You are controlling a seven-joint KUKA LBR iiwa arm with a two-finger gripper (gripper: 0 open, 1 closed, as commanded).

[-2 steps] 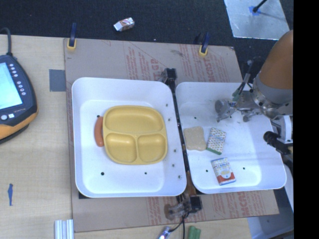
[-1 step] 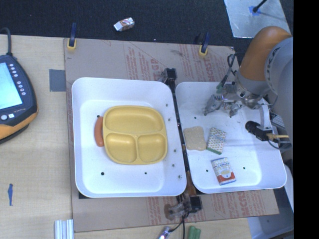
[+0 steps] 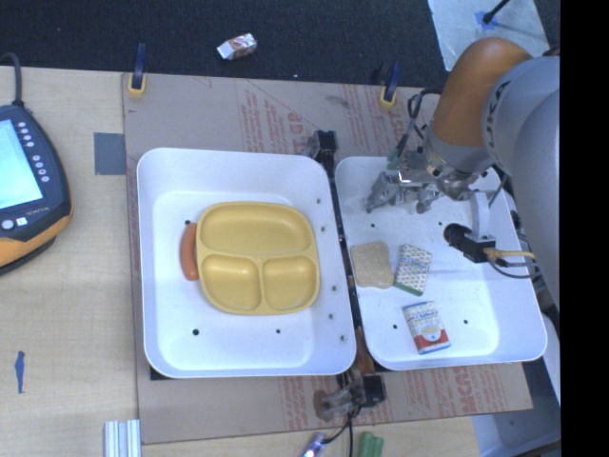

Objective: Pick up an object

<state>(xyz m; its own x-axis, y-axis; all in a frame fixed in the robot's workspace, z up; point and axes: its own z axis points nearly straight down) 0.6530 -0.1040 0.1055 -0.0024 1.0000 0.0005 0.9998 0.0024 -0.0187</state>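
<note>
L bin (image 3: 152, 336): yellow tray (image 3: 257, 255), orange tube (image 3: 188, 252) | R bin (image 3: 500, 336): tan pad (image 3: 372, 265), green pkt (image 3: 413, 269), red pkt (image 3: 425, 327) | gripper (image 3: 400, 193): we can't tell grip

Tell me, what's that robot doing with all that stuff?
The arm reaches in from the right, and its gripper is over the far end of the right bin. Nearer in that bin lie a tan square, a green packet and a small carton, none of them picked up yet. The left bin holds a yellow plate with an orange sausage beside it.
</note>
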